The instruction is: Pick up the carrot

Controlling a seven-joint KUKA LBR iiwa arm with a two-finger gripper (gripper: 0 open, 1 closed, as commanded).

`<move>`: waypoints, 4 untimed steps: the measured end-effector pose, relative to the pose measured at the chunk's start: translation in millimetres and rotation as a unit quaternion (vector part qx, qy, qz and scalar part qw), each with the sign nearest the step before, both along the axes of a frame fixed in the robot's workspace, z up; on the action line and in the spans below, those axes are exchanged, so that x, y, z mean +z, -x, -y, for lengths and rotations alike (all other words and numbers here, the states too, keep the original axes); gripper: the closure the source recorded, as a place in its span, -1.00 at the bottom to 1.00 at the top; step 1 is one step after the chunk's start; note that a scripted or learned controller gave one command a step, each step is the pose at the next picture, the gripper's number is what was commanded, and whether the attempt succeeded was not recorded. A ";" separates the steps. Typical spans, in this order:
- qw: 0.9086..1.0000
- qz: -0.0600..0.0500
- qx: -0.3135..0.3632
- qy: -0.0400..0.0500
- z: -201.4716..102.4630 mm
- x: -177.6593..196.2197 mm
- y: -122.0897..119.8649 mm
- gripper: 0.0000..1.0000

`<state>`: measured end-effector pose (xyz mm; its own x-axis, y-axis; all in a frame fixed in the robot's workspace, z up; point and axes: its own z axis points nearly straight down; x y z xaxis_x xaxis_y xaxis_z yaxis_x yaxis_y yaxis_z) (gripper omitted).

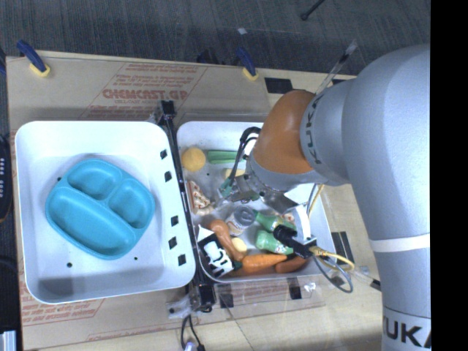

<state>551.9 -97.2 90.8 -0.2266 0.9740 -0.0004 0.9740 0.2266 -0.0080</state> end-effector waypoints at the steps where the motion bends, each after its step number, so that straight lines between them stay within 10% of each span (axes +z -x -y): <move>1: 1.000 0.001 0.000 0.000 -0.1 0.6 -0.7 -1.00; 2: 0.996 0.001 -0.087 0.001 50.0 55.9 -11.8 -1.00; 3: 0.990 -0.001 -0.143 0.000 48.3 -1.4 -77.7 -1.00; 4: 0.990 -0.001 -0.139 0.000 48.0 11.0 -79.2 1.00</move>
